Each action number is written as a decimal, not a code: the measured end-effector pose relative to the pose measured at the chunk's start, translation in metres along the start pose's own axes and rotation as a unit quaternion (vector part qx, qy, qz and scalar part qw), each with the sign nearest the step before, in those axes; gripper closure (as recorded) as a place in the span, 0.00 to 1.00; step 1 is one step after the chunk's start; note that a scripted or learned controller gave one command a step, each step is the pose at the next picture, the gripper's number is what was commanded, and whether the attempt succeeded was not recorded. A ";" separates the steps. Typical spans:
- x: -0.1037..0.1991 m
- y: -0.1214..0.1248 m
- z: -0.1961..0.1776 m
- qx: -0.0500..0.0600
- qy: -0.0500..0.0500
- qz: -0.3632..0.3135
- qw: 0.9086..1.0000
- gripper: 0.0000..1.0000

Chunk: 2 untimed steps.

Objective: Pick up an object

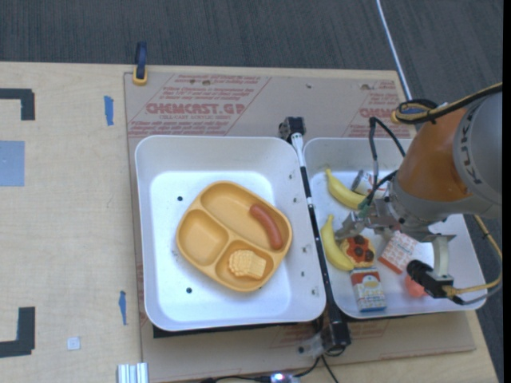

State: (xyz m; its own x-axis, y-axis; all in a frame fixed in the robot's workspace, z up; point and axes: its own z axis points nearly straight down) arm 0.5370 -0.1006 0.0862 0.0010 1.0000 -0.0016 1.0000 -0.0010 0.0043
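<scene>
- Currently, the approach step: the gripper (361,228) sits low in the right bin (471,290), above a banana (334,246).
- Gripper opening and contents: cannot tell.
- Next move, likely: confirm grasp, lift straight.

A robotics lab: taped bench (64,214), paired white bins (152,214), loose cables (383,22).
</scene>
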 end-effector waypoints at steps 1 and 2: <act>0.000 0.001 -0.011 -0.002 0.000 0.000 1.000 1.00; 0.000 0.001 -0.011 -0.002 0.000 0.000 1.000 0.00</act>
State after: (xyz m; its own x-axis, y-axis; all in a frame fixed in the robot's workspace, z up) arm 0.5383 -0.1005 0.0968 0.0015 1.0000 -0.0023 1.0000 -0.0015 0.0087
